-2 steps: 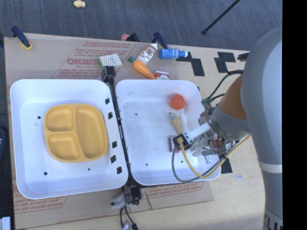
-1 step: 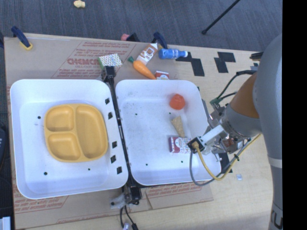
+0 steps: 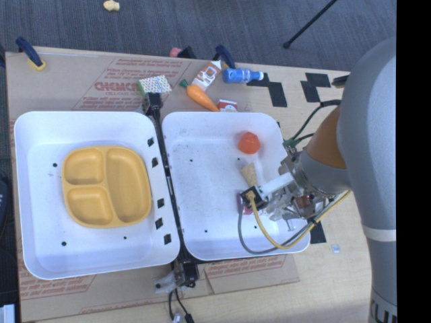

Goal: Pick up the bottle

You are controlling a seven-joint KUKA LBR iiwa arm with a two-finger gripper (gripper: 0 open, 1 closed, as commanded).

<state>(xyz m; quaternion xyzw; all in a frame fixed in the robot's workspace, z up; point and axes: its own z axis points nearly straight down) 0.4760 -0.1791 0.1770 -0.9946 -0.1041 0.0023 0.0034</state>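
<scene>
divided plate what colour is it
The divided plate is plain yellow, with no pattern; it shows best in the camera view.

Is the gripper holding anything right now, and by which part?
Cannot be told: the gripper sits low in the right bin, its grasp hidden.

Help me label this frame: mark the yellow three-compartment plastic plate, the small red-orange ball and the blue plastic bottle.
yellow three-compartment plastic plate (image 3: 106, 186), camera view, its middle.
small red-orange ball (image 3: 248, 142), camera view, its centre.
blue plastic bottle (image 3: 237, 76), camera view, its body.
</scene>
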